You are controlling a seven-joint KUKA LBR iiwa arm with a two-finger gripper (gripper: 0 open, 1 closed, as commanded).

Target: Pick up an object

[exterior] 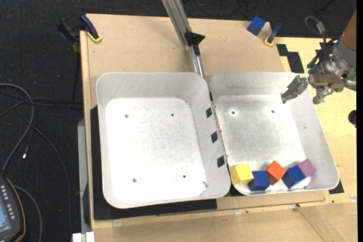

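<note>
Our claw (305, 91) hangs at the upper right rim of the right bin (317, 122), its two fingers spread apart with nothing between them. What we could pick up sits well away from it, in a row along that bin's near edge.

Going left to right, the left bin (113, 88) offers us nothing to grasp. In the right bin we come first to a yellow cube (242, 173), then a dark blue block (260, 179) touching it, an orange cube (276, 170), a second blue cube (294, 175) and a pale purple block (307, 167) against the right wall.

To do this well, we judge the yellow cube the best choice: its left side is free, so one finger can drop there. The trouble is its right side, where the dark blue block leaves little room for the other finger. We should come straight down, fingers wide, and mind the bin's near wall just beside the whole row.

Out on the counter (142, 48), another blue block (257, 25) lies near a clamp (271, 34), out of our way.
</note>
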